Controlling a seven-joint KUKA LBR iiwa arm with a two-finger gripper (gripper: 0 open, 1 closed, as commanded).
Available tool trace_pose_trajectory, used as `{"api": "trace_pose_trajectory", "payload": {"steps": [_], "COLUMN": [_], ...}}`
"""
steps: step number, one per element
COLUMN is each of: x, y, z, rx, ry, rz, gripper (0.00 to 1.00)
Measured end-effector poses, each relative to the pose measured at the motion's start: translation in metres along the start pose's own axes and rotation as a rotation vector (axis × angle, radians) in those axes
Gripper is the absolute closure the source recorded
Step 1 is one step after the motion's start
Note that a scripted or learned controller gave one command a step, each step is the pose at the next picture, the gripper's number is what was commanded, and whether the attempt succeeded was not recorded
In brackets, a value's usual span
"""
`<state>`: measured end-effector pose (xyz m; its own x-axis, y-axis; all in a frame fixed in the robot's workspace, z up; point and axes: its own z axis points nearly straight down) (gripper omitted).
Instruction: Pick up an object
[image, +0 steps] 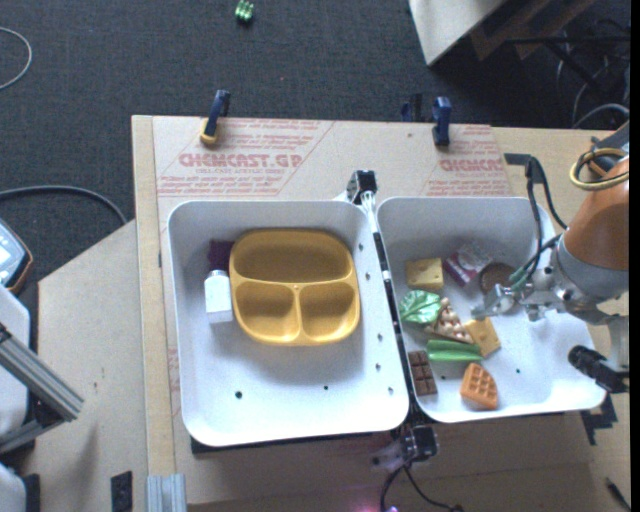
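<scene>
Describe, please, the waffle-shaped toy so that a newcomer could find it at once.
Look in the right-hand shallow white bin, at the cluster of toy food. At the cluster's near end lies the small orange plastic waffle, beside a brown chocolate bar. Its orange grid surface sets it apart.

One fixed camera looks down at a slant (from well above) on both bins (190, 330), arm (600, 250) entering right.
</scene>
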<state>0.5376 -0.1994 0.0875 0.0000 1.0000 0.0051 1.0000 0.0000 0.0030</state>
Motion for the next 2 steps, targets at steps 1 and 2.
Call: {"api": "trace_pose_trajectory", "payload": {"steps": [1,2], "x": [-0.002,0.005], "y": [0.001,0.006], "z": [-0.012,-0.073], "rx": [-0.007,-0.004], "ry": [-0.008,-0.008], "rz": [0.0,-0.002], "gripper": [1.0,1.0]}}
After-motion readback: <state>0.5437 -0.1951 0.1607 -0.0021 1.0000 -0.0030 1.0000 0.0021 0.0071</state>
